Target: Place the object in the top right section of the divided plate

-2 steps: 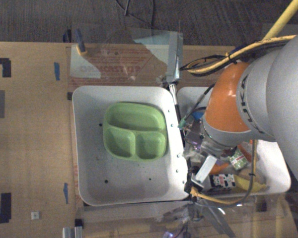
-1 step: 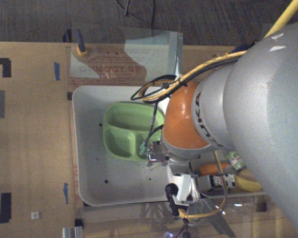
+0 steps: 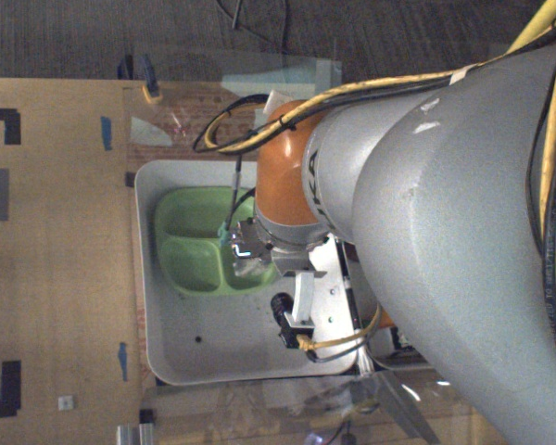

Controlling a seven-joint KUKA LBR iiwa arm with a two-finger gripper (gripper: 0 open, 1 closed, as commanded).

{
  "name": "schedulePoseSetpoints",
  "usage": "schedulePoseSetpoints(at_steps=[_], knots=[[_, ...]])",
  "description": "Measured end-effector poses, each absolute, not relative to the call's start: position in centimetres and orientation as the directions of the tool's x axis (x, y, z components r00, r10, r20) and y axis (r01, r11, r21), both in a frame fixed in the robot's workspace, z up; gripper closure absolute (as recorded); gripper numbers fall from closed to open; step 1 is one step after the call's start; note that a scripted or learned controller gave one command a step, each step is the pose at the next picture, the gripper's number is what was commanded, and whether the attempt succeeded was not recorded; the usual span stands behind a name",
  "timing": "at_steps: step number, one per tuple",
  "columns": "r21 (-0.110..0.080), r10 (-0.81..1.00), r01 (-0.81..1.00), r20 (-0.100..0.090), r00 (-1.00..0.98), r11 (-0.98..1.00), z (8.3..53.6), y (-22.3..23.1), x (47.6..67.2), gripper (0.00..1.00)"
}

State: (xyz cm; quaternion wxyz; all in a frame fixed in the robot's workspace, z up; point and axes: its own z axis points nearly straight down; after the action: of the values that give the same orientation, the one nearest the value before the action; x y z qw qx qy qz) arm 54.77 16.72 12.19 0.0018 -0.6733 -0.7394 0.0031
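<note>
My arm [image 3: 426, 193] comes in from the right, its grey bulk covering most of that side, the orange band [image 3: 287, 184] sitting just above my wrist. My gripper [image 3: 246, 248] hangs over the green divided plate [image 3: 190, 239], at the plate's right side where the ridges between its sections meet. From this angle I cannot tell how my gripper is set, nor whether anything sits in it; my wrist hides that part. A small teal bit shows at the gripper's left edge, too small to name, so I cannot place the object with any certainty. The plate lies in the white bin [image 3: 181, 346], toward the bin's upper left. Yellow and black cables [image 3: 259, 133] loop over the bin's top rim. The tan worktop [image 3: 56, 248] carries blue tape marks [image 3: 106, 133] and black corner marks [image 3: 2, 126] to the left of the bin.
</note>
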Motion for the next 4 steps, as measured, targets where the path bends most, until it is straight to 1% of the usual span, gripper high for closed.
schedulePoseSetpoints(at_steps=[1,2,3,4], knots=[[-0.003,0.999,0.999,-0.002,-0.046,0.046,26.1,19.4,61.9,1.00],[-0.003,0.999,0.999,-0.003,-0.051,0.051,35.0,18.2,62.1,1.00],[0.000,0.962,0.962,-0.002,-0.272,0.272,40.0,22.1,66.7,1.00],[0.002,0.762,0.762,-0.003,-0.648,0.648,43.3,22.0,66.7,1.00]])
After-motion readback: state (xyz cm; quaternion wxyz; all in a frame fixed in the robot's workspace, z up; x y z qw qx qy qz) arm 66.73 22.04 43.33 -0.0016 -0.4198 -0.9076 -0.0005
